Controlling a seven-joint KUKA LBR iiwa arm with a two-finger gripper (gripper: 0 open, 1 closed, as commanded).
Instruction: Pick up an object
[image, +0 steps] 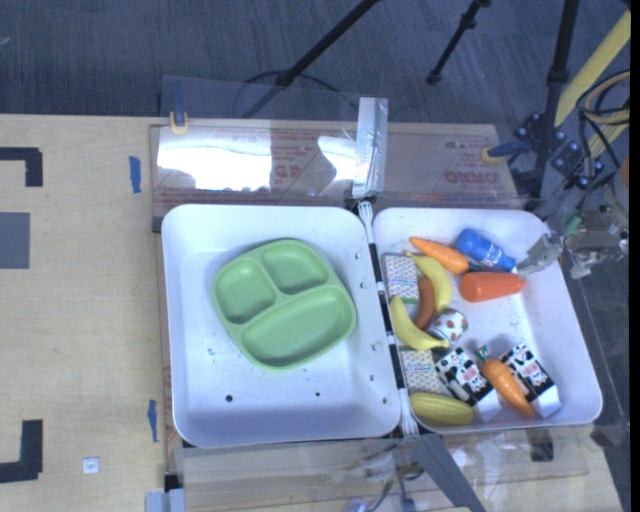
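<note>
Left bin: lying on the counter and carrying a green three-compartment plate, which is sitting slightly toward 11 o'clock of the bin's middle.
Right bin: touching the left bin along its 9 o'clock edge and holding all the toy food.
Blue bottle: lying at about 1 o'clock in the right bin, its pale cap pointing toward 4 o'clock.
Large carrot: lying just below the bottle, at 2 o'clock in the bin.
Small carrot: lying at 12 o'clock, tilted, just beside the bottle.
Bananas: curving along the bin's 9 o'clock side, with a brown sausage-like piece between them.
Ball: a white-and-red ball is resting near the bin's centre.
Cow-patterned cartons: two black-and-white cartons are lying at 6 o'clock, another carrot between them; any print on them is too small to read.
Yellow piece: lying at 7 o'clock, touching the nearer carton.
Writing: red lettering on the clear panel beyond the bins is showing, too blurred to read.
Claw: hanging at the right bin's 2 o'clock rim, near the bottle; I cannot tell how it is set, and nothing is seen in its grip.
</note>
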